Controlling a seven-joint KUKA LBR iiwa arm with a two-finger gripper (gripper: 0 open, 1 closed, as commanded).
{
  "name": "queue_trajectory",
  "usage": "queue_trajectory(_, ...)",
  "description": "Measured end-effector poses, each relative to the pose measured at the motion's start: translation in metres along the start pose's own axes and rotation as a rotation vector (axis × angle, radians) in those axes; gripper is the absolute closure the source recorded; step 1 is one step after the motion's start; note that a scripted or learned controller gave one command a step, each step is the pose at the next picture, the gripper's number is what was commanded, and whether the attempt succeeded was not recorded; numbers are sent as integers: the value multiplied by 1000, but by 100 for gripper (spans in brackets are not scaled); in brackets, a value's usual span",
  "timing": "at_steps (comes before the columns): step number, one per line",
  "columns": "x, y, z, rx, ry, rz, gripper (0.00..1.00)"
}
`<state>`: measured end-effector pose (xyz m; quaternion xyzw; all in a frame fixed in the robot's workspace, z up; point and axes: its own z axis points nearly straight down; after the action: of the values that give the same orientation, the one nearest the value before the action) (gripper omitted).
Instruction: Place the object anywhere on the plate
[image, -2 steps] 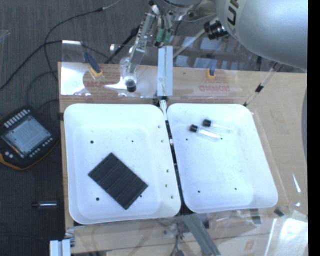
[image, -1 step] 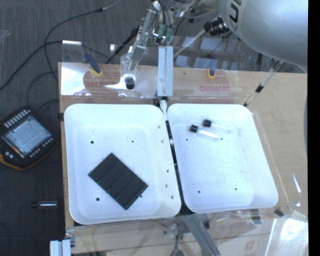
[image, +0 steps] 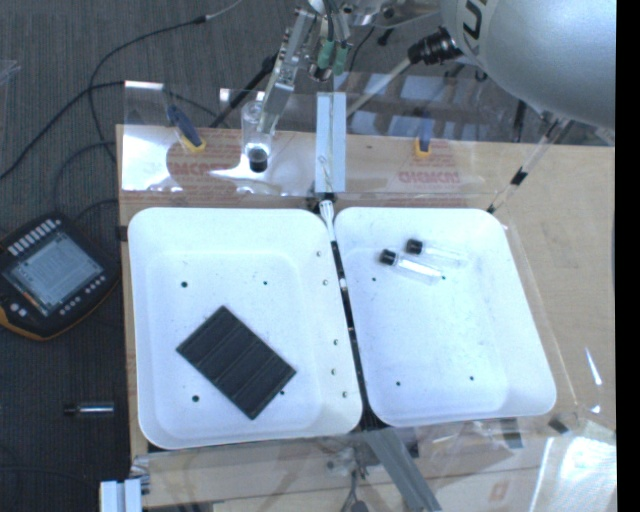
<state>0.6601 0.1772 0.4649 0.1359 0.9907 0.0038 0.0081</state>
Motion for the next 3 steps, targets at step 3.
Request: queue_trajectory(3,71,39,30,4,15,-560,100)
